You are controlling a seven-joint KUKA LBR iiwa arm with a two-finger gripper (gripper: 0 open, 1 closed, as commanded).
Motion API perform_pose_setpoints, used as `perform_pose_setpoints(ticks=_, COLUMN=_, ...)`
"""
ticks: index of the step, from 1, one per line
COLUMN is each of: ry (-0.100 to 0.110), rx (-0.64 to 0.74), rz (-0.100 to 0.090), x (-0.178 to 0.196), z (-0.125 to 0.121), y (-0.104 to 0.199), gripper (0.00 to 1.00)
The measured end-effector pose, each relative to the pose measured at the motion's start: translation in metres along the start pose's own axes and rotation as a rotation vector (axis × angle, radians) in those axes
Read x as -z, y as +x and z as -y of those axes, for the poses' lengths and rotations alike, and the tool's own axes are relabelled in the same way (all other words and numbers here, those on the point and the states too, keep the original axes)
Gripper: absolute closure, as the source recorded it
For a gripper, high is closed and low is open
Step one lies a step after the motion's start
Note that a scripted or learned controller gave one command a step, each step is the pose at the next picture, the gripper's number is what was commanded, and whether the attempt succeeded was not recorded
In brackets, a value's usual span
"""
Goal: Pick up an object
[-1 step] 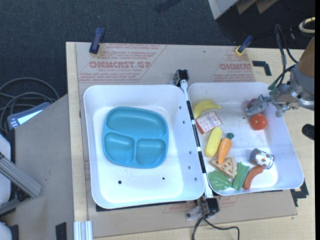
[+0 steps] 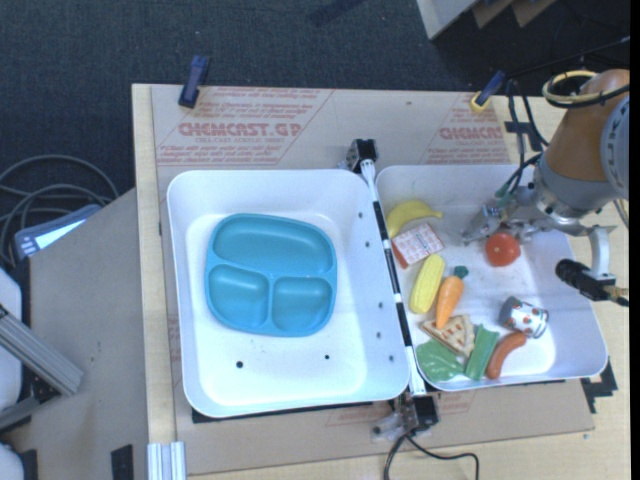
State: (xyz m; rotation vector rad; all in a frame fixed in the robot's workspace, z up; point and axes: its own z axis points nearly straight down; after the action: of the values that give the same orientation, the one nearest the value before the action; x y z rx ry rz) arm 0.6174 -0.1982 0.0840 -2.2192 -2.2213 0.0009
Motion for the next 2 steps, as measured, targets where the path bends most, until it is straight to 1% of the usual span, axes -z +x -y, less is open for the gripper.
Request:
perform_pose_setpoints(ticks=1, ry=0.0, rx=0.0, rz=0.0, x=0.0, z=0.041, y=0.042, gripper=0.0)
perform_pose_setpoints(ticks=2, ry=-0.002, rx=-0.001, rz=0.001, x=0.011, z=0.04, y=0.042, gripper=1.0)
